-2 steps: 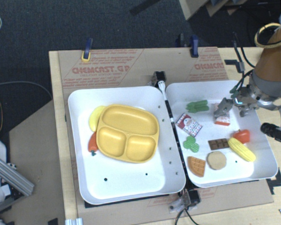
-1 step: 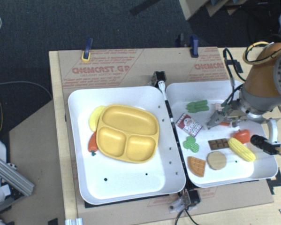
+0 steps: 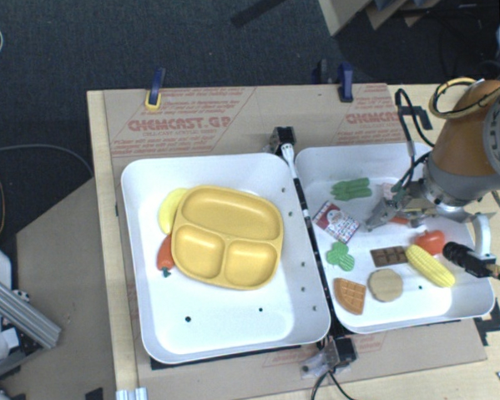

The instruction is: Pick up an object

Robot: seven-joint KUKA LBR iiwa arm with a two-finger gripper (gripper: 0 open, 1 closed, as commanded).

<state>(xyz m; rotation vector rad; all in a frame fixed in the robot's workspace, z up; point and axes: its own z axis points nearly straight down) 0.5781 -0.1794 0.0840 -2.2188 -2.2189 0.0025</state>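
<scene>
- Nearest in the right-hand white bin [image 3: 406, 314]: a waffle-patterned orange piece [image 3: 350, 294], a round tan biscuit [image 3: 386, 285], a yellow corn cob [image 3: 430, 265].
- Behind the biscuit, a brown chocolate bar [image 3: 388, 255].
- Beyond the bar hangs the metal gripper [image 3: 388, 212]; how far open it is, I cannot tell.
- Farthest past the bar, a green bean pod [image 3: 350, 189].

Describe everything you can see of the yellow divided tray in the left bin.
The yellow divided tray looks like smooth plastic, with rounded corners and three compartments: one long at the back, two smaller in front. It lies flat and slightly turned in the left bin, open side up, nothing inside. It partly covers a yellow item and a red-orange item at its left edge.
</scene>
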